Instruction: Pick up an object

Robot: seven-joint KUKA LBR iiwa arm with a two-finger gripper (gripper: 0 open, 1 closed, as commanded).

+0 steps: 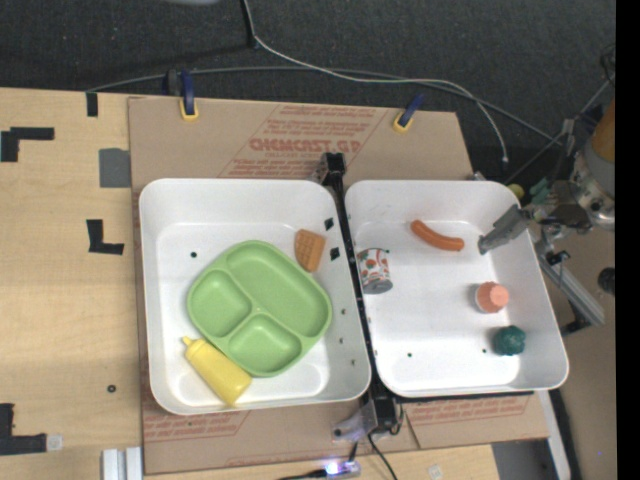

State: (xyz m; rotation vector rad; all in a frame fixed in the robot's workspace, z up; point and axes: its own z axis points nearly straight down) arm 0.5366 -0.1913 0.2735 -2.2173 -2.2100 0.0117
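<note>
Arm (597, 183) cut off at right edge

Two white bins side by side on a cardboard-covered surface.
The left bin (160, 268) and right bin (540, 368) are touching along their inner walls, sitting on a cardboard sheet (300, 143) printed with red lettering. Two clamps, one (186, 96) at the left and one (406, 116) at the right, grip its far edge. The wooden surface (60, 308) carries black tape marks (98, 238), and a thin cable (300, 63) trails across the dark floor beyond.

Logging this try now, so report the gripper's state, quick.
Gripper: cannot be told; it hangs over the right bin's right edge, near the sausage, with nothing seen held.
</note>
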